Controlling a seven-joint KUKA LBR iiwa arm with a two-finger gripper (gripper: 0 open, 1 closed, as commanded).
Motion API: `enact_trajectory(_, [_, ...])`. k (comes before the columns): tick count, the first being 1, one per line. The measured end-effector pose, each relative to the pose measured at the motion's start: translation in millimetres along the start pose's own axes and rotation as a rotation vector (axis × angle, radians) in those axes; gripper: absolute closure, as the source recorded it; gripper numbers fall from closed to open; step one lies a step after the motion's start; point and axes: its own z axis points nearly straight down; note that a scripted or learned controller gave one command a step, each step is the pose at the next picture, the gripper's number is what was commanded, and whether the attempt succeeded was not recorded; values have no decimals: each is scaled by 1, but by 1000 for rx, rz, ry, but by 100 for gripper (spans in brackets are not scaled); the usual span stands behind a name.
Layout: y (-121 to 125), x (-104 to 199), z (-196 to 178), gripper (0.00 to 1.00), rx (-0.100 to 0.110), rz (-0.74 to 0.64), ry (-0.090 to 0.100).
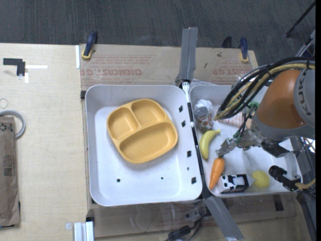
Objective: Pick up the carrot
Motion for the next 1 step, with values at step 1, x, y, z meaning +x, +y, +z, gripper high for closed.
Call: enact_trajectory(1, [-17,17,9,0,0,-79,0])
